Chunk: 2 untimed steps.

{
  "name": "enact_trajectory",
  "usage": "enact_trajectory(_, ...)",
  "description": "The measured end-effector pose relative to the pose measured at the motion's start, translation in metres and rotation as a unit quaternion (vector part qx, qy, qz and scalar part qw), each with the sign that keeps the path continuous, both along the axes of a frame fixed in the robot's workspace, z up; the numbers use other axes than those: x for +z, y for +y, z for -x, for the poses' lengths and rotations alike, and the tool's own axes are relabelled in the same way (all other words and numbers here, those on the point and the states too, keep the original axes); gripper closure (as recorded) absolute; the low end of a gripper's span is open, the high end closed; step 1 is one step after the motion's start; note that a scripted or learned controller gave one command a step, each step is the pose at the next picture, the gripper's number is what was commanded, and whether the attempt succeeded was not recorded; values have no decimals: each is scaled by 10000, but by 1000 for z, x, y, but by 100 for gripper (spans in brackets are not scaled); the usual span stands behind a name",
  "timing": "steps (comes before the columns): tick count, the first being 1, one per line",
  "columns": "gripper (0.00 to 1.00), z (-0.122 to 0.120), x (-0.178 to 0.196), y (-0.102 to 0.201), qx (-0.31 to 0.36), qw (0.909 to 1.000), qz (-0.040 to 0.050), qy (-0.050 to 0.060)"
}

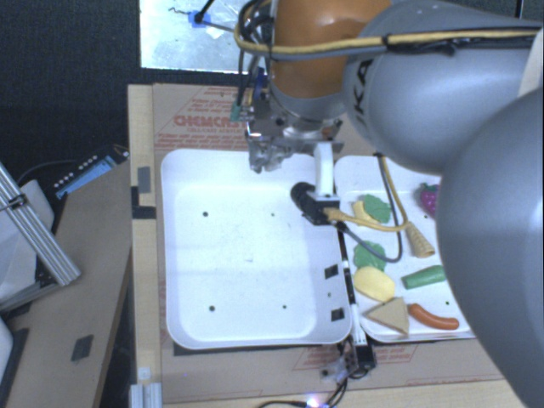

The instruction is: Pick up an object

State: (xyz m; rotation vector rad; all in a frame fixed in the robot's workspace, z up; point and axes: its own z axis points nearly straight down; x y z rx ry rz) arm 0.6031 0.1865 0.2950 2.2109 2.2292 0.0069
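My gripper (267, 156) hangs over the far edge of the left white bin (195, 313), just below the orange wrist band. The right bin (463, 334) holds several toy foods. Among them are a green leafy piece (375, 208), a yellow lemon (374, 283), a tan wedge (389, 314), a red sausage (433, 318), a green cucumber (423, 275), a tan cone (419, 243) and purple grapes (427, 198). The gripper is well left of and behind all of them. The arm hides much of the right bin's far side.
The divider between the bins (344, 270) runs down the middle. A metal rail (34, 236) stands off the bench at the left. A brown cardboard sheet (195, 117) lies under the bins.
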Motion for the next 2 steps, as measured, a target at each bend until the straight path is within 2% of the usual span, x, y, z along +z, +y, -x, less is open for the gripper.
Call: enact_trajectory(2, 100, 1, 23, -3, 20, 10000, -2, -6)
